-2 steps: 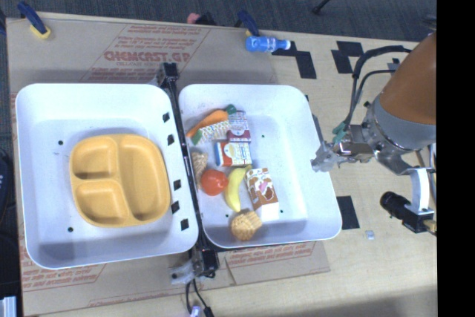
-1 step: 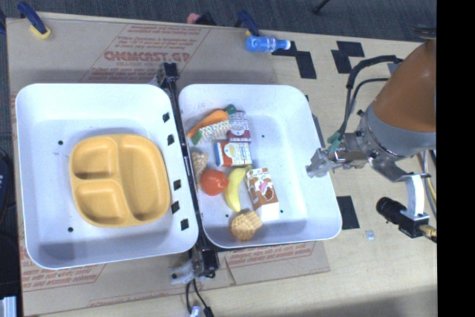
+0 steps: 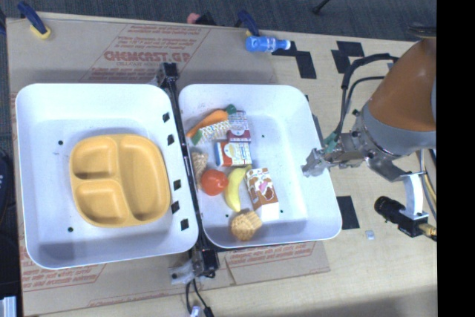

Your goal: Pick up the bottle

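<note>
Gripper is seen at the right rim of the right bin, its tip just over the bin's edge; whether it is open or closed cannot be told from this view, and nothing is seen held in it.

Nearest the camera's low edge, a corn cob and a brown carton lie at the front of the right bin, with a banana and a tomato just beside them. Further in, small cartons and a carrot are piled toward the bin's back left. A yellow divided tray rests in the left bin.

Beyond both bins, on the bench near the far edge, a small blue bottle is seen lying on its side, well apart from the gripper.

The approach step is judged to be in hand, with no grasp made yet. A reach past the bin's back rim toward the bottle would be called for next, then a descent over its body.

The arm is bent in from the right, its orange band above the wrist, the wrist pointing left and low.
</note>
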Controlling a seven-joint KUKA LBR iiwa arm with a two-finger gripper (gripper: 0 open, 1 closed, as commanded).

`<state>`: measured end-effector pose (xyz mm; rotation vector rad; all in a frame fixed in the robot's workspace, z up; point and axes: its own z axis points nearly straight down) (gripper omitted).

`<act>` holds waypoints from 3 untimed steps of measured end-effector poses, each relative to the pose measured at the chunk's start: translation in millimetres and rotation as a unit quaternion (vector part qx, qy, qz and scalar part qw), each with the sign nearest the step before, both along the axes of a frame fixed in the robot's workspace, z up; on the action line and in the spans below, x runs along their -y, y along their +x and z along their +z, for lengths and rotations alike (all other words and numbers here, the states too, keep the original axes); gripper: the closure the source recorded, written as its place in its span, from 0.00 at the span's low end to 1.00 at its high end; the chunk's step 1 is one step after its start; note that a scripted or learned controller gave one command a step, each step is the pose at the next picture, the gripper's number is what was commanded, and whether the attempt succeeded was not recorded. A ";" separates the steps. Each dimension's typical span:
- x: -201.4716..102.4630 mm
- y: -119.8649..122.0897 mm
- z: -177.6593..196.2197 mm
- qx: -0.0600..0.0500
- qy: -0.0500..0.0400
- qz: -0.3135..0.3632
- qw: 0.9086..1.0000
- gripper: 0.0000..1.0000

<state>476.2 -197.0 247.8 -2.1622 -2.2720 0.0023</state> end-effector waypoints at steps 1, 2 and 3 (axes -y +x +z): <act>-21.1 0.5 15.6 0.002 -0.001 0.063 0.998 1.00; 14.3 0.3 41.4 0.002 -0.001 0.053 0.999 1.00; 14.2 0.1 28.8 0.000 -0.001 -0.008 1.000 1.00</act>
